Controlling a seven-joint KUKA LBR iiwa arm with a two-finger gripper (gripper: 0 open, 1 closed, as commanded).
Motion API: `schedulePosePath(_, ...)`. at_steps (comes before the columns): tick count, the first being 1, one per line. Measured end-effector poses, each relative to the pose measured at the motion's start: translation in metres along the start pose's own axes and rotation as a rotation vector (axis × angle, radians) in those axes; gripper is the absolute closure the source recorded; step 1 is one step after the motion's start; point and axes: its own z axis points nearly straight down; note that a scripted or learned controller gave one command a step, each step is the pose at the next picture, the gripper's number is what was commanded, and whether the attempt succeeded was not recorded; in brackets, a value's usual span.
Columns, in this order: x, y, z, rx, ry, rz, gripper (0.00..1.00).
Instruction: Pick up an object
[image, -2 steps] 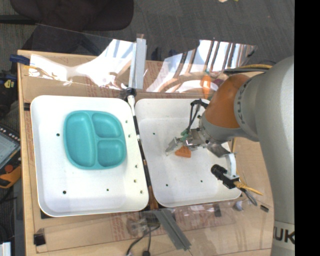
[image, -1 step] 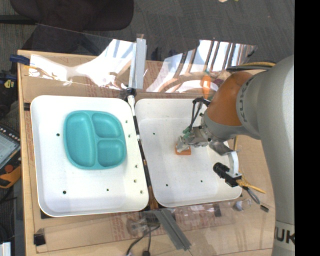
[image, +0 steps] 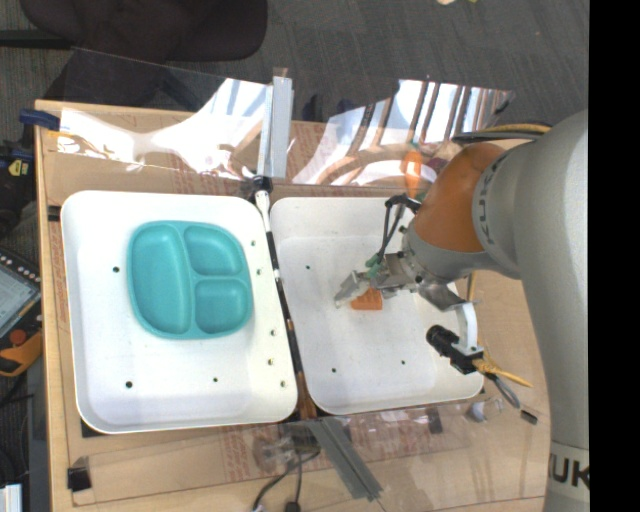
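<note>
A small orange object (image: 369, 301) lies on the floor of the right white bin (image: 330, 385), near its middle. My gripper (image: 353, 290) reaches in from the right and hangs low over the bin, its tip right at the orange object's left side and partly covering it. Whether the object is in its grasp is hidden by the gripper body. The grey arm with its orange band (image: 455, 205) stretches across the bin's right half.
The left white bin (image: 90, 385) holds a teal divided plate (image: 190, 277) with three compartments. A black ridge separates the two bins. Shiny foil and an upright metal bar (image: 276, 125) stand behind the bins.
</note>
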Motion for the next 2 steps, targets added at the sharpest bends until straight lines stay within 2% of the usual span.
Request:
schedulePosePath(1, 0.0003, 0.0001, -0.0092, 0.003, 0.001, -0.002, 1.00)
schedulePosePath(2, 0.0004, 0.0001, -0.0092, 0.003, 0.001, -0.003, 0.00)
